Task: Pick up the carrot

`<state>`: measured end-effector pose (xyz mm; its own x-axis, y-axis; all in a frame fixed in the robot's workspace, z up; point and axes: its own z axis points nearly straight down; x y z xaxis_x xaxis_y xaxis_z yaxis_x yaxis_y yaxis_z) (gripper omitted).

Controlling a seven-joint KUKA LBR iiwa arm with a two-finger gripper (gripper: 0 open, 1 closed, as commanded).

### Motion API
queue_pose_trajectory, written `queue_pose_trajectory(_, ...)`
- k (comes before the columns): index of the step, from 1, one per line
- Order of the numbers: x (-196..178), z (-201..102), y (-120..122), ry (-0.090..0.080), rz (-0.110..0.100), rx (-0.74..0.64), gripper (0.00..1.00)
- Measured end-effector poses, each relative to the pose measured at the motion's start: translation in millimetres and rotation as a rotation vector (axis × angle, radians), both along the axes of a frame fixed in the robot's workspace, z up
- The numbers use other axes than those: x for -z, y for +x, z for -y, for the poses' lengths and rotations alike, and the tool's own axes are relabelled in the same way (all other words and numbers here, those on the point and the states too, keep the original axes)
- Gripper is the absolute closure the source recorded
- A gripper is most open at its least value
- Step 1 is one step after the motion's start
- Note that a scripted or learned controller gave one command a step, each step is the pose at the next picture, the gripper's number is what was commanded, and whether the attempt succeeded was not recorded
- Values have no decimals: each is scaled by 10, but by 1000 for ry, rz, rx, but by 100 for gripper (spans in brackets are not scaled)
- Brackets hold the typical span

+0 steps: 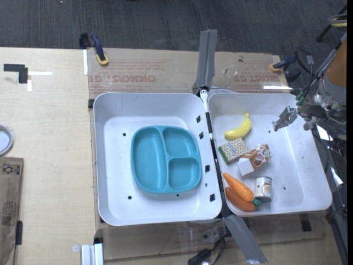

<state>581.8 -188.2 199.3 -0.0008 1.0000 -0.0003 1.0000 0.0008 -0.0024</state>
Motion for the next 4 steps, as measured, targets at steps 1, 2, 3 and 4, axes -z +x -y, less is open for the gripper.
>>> queue_pose_trajectory(1, 373, -891, 155, 1, 0, -375, 0)
queue_pose_trajectory(2, 283, -878, 159, 0, 1, -372, 100)
queue_pose_trajectory(3, 283, -878, 159, 0, 1, -371, 0)
queue_pose_trajectory(4, 79, -1706, -141, 1, 1, -625, 0)
